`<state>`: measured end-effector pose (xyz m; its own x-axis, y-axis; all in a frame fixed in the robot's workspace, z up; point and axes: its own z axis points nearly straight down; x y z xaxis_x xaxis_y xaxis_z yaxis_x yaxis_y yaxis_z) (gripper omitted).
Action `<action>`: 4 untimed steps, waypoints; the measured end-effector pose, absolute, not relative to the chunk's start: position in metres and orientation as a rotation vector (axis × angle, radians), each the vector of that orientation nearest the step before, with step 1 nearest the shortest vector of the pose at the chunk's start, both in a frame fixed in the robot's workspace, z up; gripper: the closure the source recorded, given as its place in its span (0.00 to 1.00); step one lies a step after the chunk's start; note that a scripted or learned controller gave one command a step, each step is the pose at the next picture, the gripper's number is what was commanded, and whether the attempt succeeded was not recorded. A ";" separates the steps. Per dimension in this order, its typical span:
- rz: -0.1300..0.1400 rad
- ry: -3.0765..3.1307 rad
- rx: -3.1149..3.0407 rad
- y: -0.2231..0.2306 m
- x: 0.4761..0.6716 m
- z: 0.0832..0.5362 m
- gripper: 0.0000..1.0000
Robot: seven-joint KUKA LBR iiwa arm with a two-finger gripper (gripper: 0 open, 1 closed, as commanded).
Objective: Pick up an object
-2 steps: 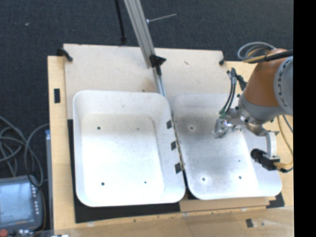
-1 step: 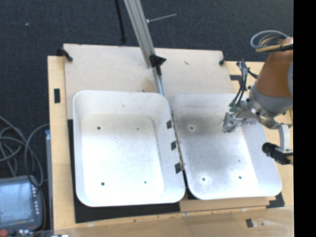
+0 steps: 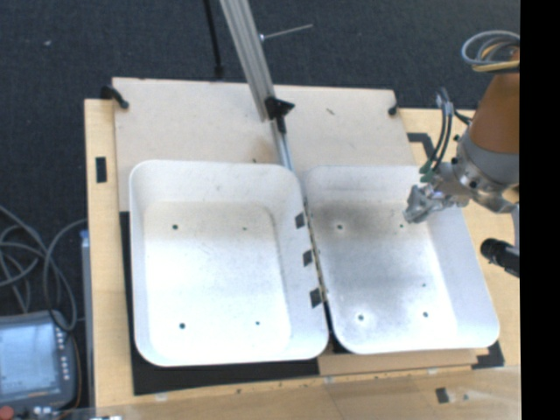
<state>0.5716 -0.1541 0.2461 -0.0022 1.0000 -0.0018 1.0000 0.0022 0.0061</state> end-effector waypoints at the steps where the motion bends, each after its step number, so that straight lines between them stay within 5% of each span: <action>1: 0.005 2.229 2.211 -0.096 0.582 0.254 1.00; 4: 0.000 2.227 2.215 0.050 0.595 0.243 1.00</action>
